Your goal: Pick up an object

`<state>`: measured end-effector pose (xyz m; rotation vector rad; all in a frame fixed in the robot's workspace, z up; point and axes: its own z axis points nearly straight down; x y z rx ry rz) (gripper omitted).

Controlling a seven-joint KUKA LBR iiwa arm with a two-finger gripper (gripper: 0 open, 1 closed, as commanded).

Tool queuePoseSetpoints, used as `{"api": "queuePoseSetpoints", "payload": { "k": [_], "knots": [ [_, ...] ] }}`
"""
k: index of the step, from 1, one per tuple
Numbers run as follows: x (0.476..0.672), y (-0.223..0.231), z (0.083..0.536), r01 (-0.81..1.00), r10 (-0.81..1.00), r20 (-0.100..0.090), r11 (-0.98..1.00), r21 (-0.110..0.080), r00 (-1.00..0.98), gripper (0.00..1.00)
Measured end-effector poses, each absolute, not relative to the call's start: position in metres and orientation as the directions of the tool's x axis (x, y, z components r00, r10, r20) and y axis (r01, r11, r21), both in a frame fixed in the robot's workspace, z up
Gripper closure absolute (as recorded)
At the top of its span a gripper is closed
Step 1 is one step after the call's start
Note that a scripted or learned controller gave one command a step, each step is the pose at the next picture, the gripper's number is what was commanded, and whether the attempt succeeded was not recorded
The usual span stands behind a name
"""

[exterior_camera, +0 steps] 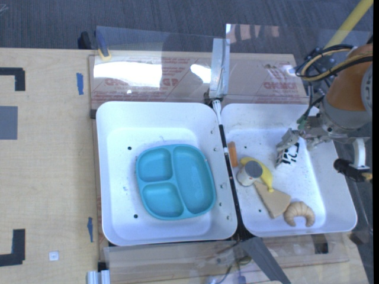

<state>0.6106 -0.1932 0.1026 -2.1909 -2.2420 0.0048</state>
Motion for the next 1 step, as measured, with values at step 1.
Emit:
{"api": "queuePoseSetpoints", "payload": {
  "k": [1],
  "knots": [
    [0.6131,-0.1932,0.1132,1.0,1.0,0.001,0.025,-0.003,-0.025,1.0]
  ]
}}
